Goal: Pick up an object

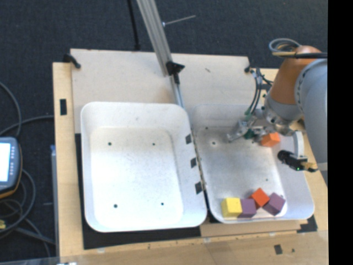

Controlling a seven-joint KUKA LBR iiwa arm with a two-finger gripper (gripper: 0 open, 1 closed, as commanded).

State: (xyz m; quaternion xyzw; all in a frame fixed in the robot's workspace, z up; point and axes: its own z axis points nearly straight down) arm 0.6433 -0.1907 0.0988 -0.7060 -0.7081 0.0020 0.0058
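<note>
Here you see the grey arm (pixel 300 93), with its orange band above the wrist, reaching over the right bin (pixel 220 164) at that bin's far right part. The gripper (pixel 255 130) hangs low there, over the bin's upper floor, and you cannot tell from this slant how its jaws stand, since the metal parts blur together. Just beside the gripper, on its right and toward the bin's right wall, sits a small orange block (pixel 270 139); whether it touches the gripper or lies on the bin floor apart from it, you cannot tell. At the near edge of the right bin, well apart from the gripper, four blocks huddle together: a yellow block (pixel 232 206) at the left, a purple block (pixel 247 207) touching it, a second orange block (pixel 260 196) just behind that one, and another purple block (pixel 274 203) at the right end. To the left of the right bin, touching its side, lies the left bin (pixel 138 164).
</note>
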